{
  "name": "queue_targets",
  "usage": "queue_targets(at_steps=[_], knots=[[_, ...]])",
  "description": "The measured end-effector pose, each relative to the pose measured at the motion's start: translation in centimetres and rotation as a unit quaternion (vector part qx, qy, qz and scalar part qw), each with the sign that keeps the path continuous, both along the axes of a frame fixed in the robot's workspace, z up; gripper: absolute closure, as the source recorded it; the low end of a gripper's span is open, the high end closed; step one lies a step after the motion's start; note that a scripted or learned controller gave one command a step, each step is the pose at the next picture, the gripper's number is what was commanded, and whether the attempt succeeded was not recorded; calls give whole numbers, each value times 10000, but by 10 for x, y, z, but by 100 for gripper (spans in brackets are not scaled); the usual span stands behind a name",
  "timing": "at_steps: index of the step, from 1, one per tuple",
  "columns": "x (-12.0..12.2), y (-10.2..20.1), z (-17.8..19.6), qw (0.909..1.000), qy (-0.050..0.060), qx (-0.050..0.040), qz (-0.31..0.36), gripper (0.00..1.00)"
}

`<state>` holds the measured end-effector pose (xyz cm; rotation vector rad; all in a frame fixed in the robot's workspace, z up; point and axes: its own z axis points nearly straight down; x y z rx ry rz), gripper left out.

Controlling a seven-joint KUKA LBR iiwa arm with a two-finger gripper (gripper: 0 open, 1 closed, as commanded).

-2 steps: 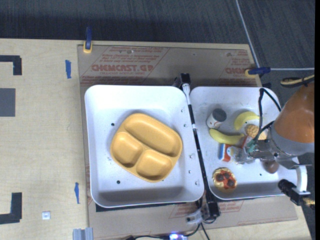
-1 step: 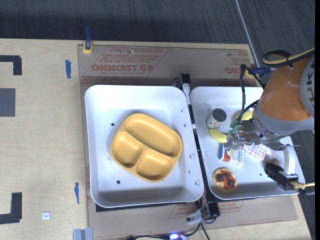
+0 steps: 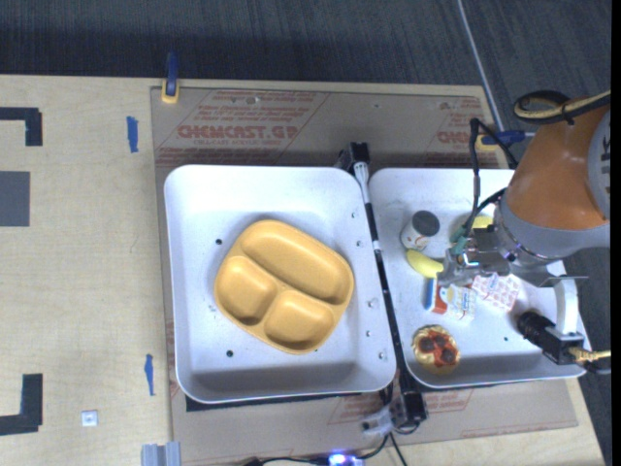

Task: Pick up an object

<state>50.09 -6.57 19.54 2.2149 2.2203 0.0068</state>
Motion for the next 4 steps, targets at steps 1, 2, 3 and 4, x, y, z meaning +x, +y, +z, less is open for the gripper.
queue_targets(at_steps=[1,2,3,4], knots=[[0,0,0,10000,2,1,-2,0],[-7,-36,-82,10000,42,5,-16,0],[-16,-30,-106,10000,-68,-47,-25,0],[-14,-31,-94,9999,-99,-60,-34,100]])
